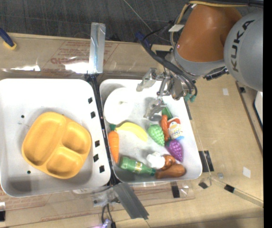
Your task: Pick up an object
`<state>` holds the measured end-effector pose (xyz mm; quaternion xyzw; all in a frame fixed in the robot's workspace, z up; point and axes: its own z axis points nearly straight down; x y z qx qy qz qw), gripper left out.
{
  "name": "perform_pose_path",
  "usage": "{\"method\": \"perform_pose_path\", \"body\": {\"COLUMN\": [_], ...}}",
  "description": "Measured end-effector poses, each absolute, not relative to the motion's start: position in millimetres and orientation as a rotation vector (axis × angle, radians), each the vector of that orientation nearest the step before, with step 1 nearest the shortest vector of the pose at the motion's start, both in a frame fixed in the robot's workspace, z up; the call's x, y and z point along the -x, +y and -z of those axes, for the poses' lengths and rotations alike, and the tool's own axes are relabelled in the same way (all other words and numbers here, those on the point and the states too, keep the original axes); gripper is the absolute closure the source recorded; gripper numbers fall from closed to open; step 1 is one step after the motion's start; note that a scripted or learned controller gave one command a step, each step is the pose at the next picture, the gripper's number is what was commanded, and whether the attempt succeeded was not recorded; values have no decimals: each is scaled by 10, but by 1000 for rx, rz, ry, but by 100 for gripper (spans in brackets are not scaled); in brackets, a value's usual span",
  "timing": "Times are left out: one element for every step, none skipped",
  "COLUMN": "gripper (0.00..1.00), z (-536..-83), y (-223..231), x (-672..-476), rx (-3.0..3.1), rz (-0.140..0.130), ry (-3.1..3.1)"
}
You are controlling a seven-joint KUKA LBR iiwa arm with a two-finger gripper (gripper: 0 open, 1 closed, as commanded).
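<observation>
The gripper is poised above the right bin toward twelve o'clock; whether the fingers are parted cannot be told, and nothing is seen held. The toy foods are heaped toward five o'clock. An isolated piece should be chosen and approached vertically.

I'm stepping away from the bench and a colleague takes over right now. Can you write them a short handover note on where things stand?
Claw: hovering low in the upper part of the right bin, nothing visibly between its fingers; open or shut cannot be judged.
Objects: the toy food sits in the right bin, including a white plate, banana, carrot, green bottle, purple grapes and green grapes. The left bin holds a yellow divided tray.
Done: arm positioned over the pile.
Left: grasp one object and lift it.
</observation>
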<state>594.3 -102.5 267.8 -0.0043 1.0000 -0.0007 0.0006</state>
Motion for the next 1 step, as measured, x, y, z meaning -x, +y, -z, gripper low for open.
{"method": "perform_pose_path", "body": {"gripper": [0], "z": [-1471], "y": [-1811], "x": [-5818], "rx": [144], "rz": [-3], "ry": [3148]}}
